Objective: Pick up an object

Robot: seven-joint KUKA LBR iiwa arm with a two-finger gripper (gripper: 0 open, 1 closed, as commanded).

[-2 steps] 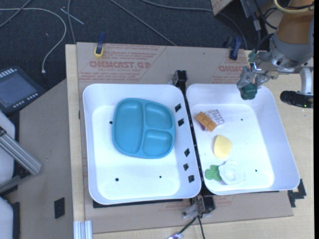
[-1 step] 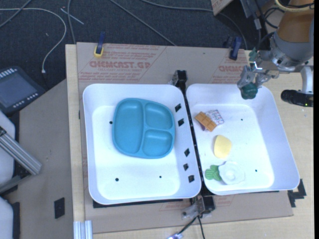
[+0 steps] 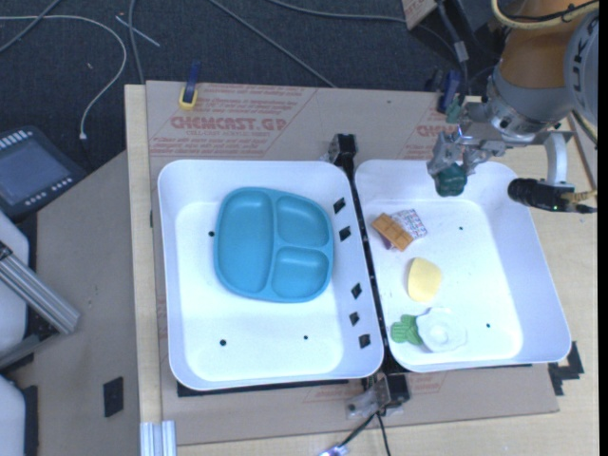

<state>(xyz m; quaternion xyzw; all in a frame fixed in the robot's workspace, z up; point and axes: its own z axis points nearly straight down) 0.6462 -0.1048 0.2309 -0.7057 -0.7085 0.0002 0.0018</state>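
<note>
The bench (image 3: 237,112) carries two white bins. Taking the right bin (image 3: 513,283) as the landmark, the left bin (image 3: 190,331) sits touching its left wall and holds a blue divided plate (image 3: 274,245). The arm (image 3: 541,55) comes in over the right bin's far right corner, and its gripper (image 3: 450,177) hangs above the bin's far edge, with a small dark teal thing (image 3: 451,180) at the fingertips. It looks pinched between the fingers, jaws narrow, though the view is too coarse to be sure.

On the right bin's floor, near its left wall, lie an orange block (image 3: 389,232) touching a speckled packet (image 3: 410,222); nearer the middle, a yellow lump (image 3: 425,279); at the near edge, a white lump (image 3: 439,333) beside a green piece (image 3: 407,330).

The teal thing seems light and small, probably rigid; a grip across its middle would likely hold best, as a shallow pinch could slip.
</note>
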